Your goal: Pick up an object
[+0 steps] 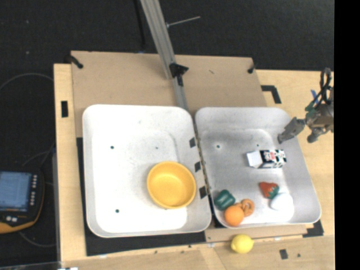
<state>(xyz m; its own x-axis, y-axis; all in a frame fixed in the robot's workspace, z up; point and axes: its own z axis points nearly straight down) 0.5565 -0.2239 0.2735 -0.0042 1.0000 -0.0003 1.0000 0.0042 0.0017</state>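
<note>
My gripper (302,133) hangs at the far right edge of the right bin (236,125), open, with nothing between its fingers. Just below and left of it lies a small white box with black and red print (266,158). Nearer the front of that bin sit a red strawberry-like piece (269,189), a white lump (278,201), an orange ball (234,215), a small orange ring-shaped piece (247,206) and a green block (224,198). A yellow bowl (171,184) stands in the left bin (112,134).
A yellow lemon (242,243) lies on the bench outside the right bin's front rim. A slanted metal pole (160,32) rises behind the bins. A handheld controller (17,198) rests at the far left.
</note>
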